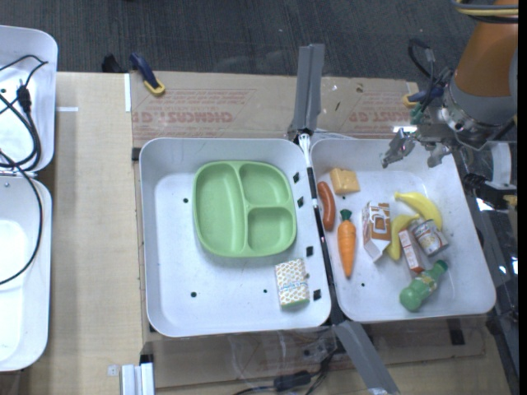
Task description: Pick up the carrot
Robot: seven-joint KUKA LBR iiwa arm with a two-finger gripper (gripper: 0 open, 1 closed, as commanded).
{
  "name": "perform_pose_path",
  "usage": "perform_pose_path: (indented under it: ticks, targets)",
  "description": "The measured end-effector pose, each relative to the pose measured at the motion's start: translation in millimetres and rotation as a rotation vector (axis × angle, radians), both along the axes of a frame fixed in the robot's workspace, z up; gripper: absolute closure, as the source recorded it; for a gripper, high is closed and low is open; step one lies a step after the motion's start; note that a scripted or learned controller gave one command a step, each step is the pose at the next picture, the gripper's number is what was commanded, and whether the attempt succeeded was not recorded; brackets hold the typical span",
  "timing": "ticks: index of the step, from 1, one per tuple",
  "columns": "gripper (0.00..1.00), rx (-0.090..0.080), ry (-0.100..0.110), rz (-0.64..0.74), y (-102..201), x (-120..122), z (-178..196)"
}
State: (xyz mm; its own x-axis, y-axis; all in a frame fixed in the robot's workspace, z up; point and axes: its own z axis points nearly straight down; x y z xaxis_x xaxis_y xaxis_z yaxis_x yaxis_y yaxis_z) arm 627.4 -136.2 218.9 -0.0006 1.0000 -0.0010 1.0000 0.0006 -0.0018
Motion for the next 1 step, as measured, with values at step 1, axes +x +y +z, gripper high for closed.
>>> perform_pose_path:
  ticks: [1]
  targets:
    - [0.00, 0.000, -0.002, -0.084, 40.5, -34.6, -126.9]
